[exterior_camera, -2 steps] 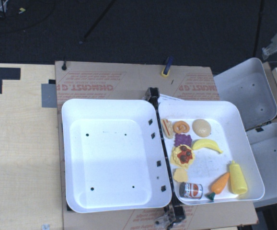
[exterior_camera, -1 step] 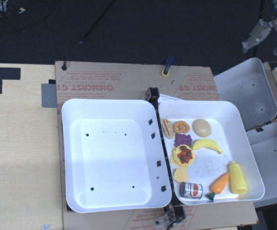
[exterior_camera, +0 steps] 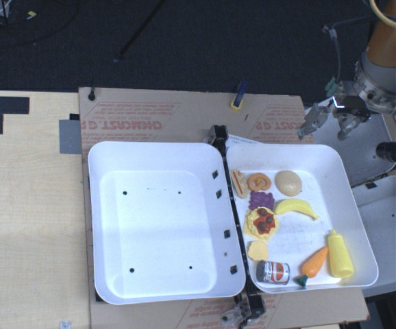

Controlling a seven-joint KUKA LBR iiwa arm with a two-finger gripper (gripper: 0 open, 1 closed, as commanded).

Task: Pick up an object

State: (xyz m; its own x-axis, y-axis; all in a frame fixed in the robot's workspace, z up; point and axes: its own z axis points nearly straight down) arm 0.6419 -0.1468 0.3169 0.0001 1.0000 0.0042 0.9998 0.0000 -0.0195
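I see the gripper hanging above the far right corner of the right bin, its fingers spread wide with nothing between them. The banana lies near the bin's middle, long axis running left to right, its tip pointing right and slightly toward me. It sits well apart from the gripper, nearer me and a little left. Around the banana: a bun just beyond it, grapes to its left, a mustard bottle and carrot nearer me.
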